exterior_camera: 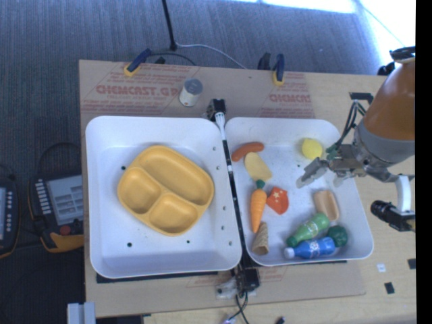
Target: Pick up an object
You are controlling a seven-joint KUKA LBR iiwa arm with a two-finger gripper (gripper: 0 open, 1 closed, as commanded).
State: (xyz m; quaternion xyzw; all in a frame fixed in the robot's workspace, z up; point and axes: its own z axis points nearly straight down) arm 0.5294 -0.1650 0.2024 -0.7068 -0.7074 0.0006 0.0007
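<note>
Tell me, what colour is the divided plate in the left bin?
Yellow; the divided plate shows clearly in the camera view.

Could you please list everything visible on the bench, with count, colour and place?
Bins: two, white, side by side on the bench.
Divided plate: one, yellow, left bin.
Sausage: one, orange-red, right bin, top left.
Lemon: one, yellow, right bin, top.
Carrot: one, orange, right bin, left.
Bottles: one green, one blue, right bin, bottom right.
Clamps: two, blue and yellow, bench's far edge.
Gripper: one, grey, above right bin.
</note>
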